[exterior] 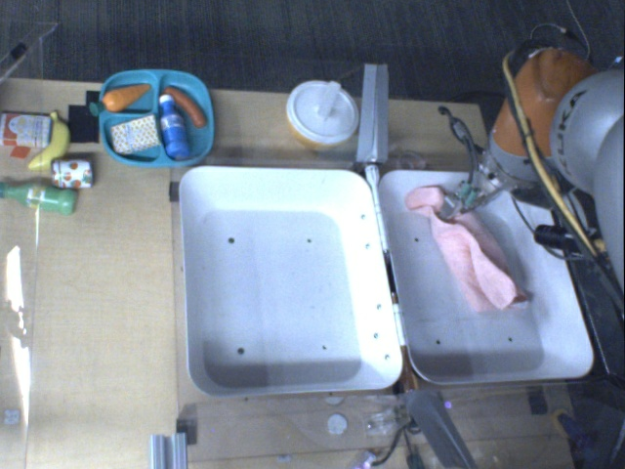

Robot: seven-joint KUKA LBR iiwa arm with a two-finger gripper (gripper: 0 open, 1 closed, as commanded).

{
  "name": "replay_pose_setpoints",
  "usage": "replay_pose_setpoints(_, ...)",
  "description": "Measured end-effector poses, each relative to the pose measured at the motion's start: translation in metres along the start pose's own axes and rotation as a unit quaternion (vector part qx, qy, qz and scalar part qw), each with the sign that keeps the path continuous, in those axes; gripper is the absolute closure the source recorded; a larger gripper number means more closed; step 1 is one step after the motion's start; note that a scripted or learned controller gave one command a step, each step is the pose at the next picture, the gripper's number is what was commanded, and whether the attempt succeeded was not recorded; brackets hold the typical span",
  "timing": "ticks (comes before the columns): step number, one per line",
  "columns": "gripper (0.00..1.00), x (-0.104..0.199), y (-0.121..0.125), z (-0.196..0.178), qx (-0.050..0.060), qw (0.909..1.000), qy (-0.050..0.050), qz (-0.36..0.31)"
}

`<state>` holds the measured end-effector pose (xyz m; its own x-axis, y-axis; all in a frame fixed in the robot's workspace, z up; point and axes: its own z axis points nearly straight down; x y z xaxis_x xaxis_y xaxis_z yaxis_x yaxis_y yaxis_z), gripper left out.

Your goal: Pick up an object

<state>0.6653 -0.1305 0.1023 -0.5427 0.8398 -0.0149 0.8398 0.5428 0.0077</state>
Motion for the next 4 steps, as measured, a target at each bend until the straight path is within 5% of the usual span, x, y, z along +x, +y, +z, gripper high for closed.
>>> replay_pose_setpoints(1,0.00,0.002,-0.001,0.001,0.003,1.0000,0.004,0.000)
replay_pose_setpoints(2,0.00,-0.001,0.001,0.013,0.010,0.9996,0.011,0.025)
replay_pose_setpoints(3,1.00,-0.004,0.005,0.000,0.001,0.9997,0.002,0.023)
replay_pose_setpoints(4,0.00,-0.001,0.002,0.003,0.008,0.9997,0.008,0.023)
